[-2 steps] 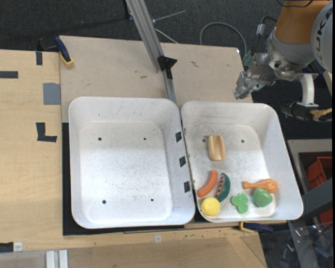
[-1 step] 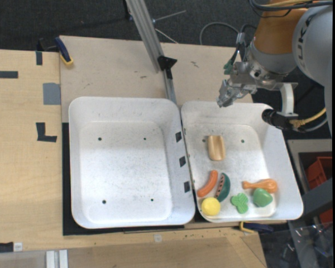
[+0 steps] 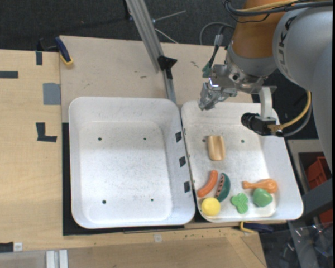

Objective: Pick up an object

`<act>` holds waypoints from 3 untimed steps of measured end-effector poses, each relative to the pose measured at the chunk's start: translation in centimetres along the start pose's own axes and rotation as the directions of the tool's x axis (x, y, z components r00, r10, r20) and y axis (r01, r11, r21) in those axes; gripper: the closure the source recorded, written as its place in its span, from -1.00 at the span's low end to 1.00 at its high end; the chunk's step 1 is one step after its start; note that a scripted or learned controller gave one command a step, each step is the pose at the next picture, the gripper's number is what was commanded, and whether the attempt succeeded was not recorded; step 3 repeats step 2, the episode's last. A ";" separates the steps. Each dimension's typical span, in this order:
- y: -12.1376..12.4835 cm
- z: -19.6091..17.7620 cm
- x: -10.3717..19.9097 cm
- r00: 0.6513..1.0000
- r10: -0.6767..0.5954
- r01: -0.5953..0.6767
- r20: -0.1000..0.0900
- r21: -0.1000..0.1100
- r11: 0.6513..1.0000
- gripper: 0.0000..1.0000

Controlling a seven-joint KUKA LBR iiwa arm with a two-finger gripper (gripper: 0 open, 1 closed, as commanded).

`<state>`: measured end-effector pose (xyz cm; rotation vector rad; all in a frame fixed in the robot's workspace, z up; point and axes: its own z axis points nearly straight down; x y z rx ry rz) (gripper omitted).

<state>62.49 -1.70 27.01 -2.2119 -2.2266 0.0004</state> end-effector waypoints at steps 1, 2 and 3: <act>-0.3 1.3 4.6 1.000 0.001 -0.001 0.001 0.001 1.000 1.00; -2.3 1.9 9.0 1.000 0.001 -0.001 0.001 0.002 1.000 1.00; -2.3 1.9 9.0 1.000 0.001 -0.001 0.001 0.002 1.000 1.00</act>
